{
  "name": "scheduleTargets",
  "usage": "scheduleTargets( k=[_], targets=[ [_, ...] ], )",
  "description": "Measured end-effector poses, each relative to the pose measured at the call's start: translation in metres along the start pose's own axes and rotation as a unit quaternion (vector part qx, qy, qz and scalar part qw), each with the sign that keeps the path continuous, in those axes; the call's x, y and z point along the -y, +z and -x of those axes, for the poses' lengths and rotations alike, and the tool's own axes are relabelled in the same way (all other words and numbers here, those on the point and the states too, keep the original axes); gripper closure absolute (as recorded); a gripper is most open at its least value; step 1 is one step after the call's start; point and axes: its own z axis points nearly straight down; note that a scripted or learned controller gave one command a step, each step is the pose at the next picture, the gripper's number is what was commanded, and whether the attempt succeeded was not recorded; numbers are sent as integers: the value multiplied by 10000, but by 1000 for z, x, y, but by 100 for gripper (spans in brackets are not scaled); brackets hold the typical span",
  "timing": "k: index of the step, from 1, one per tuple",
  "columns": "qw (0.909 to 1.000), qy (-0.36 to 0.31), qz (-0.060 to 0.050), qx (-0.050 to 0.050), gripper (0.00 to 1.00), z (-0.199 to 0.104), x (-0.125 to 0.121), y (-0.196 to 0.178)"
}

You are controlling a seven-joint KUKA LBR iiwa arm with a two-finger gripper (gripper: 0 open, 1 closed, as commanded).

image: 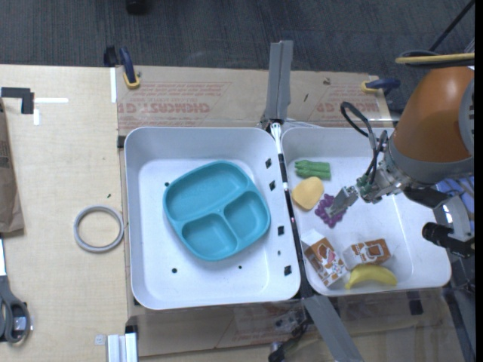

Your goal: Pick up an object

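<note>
Gripper (344,199) in right bin (423,225), finger state cannot be told, tip touching purple grapes (329,208) near bin centre, yellow item (307,193) at nine o'clock of grapes, banana (371,277) at five o'clock.

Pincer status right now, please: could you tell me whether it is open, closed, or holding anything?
Pincer: just above the purple grapes in the right bin; open or closed cannot be told, and no object is visibly held.
</note>
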Motion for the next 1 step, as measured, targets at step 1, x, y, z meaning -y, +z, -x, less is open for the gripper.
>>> scheduleTargets(
  k=[1],
  targets=[
    [9997, -258, 4, 3, 0, 34, -54, 100]
  ],
)
